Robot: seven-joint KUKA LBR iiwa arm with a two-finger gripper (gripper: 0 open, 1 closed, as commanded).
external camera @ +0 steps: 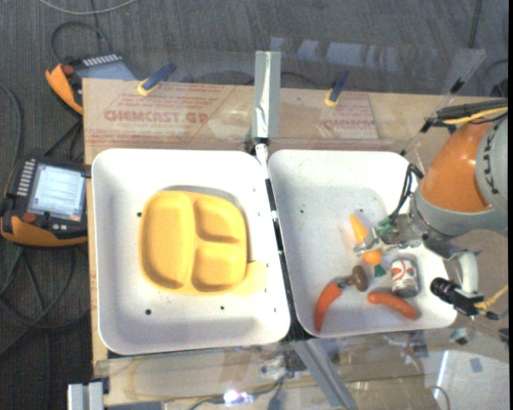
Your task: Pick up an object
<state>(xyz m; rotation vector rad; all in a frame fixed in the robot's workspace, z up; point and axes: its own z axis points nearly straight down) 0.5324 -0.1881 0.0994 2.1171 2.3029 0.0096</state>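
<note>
Pincer reaches low among right bin objects.

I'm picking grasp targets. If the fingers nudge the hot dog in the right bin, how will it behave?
The hot dog looks rounded and sausage-shaped, so it would probably roll sideways when nudged. Its glossy surface suggests smooth plastic, likely slippery. It lies close beside the small can, which might block rolling that way.

board: "CHEMCAST" in mirrored red print | arm: "KU"
</note>
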